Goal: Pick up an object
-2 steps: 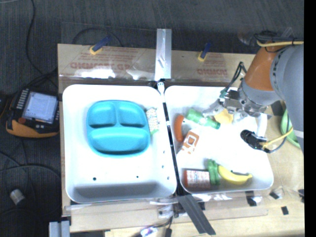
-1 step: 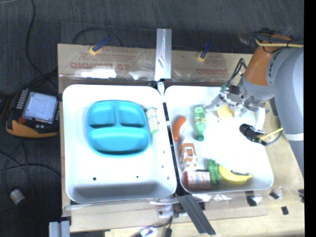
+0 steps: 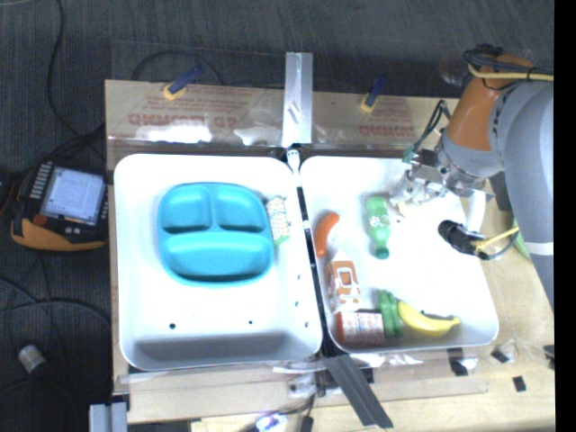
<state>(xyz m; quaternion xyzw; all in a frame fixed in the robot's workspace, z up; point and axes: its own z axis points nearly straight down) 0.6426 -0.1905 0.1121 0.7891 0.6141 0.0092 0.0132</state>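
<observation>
Dark grey carpet; wooden bench; black cable on floor.

Left white bin: holds a blue divided tray, three compartments, lying flat toward the bin's upper middle. Small speckled item just beside the tray's right edge, against the bin wall; cannot tell what it is.

Behind both bins: brown cardboard sheet with clear plastic taped over it. Two blue-and-yellow clamps on its far edge. A metal strip stands upright between the bins.

Floor: dark carpet. Orange-cased handheld pendant with lit screen lies left of the tabletop. Cables trail nearby.
</observation>
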